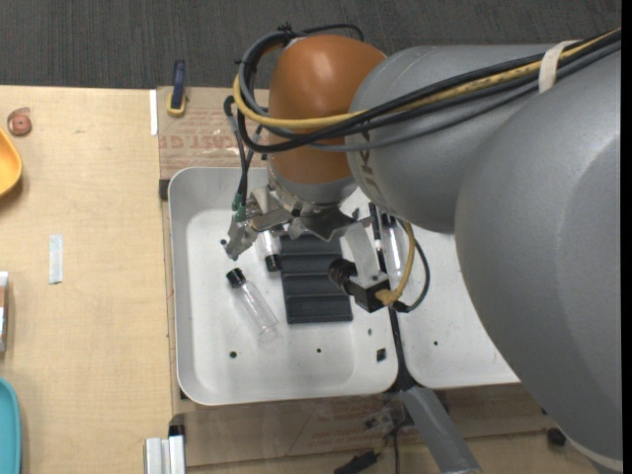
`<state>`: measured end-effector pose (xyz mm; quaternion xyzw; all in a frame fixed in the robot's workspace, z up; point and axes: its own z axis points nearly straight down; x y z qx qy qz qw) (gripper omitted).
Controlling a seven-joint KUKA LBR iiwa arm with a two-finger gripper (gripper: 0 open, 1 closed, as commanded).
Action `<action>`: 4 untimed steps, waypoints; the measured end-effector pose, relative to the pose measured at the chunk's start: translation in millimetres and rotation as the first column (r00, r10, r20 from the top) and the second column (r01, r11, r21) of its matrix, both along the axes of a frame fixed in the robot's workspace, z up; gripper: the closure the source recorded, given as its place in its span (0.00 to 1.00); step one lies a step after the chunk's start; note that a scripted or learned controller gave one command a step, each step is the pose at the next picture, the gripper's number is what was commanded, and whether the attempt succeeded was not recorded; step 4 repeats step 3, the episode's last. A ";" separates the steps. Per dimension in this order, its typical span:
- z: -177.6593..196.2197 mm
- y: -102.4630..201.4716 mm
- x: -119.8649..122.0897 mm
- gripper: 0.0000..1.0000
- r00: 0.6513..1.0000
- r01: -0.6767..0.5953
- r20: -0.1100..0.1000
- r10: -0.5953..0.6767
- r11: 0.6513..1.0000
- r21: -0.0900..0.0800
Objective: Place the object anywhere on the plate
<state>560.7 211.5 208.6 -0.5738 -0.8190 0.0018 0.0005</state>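
Black ribbed gripper point(314, 286) hangs low over the white bin point(197, 363); I can't tell how it is set from this angle. Just beside it, to its left, the clear vial point(254, 306) with a black cap lies, probably flat, on the bin floor.

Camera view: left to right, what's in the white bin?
Bin's left wall → clear vial with black cap → black ribbed block → grey arm, which overhangs the bin's right side.
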 end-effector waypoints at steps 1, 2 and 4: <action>-62.2 -9.5 47.8 0.00 0.953 0.304 0.001 -0.304 0.953 -0.002; -110.3 3.3 98.7 0.00 0.998 -0.061 0.003 0.061 0.998 0.000; -117.6 -5.8 97.2 0.00 0.868 -0.496 -0.005 0.496 0.868 0.004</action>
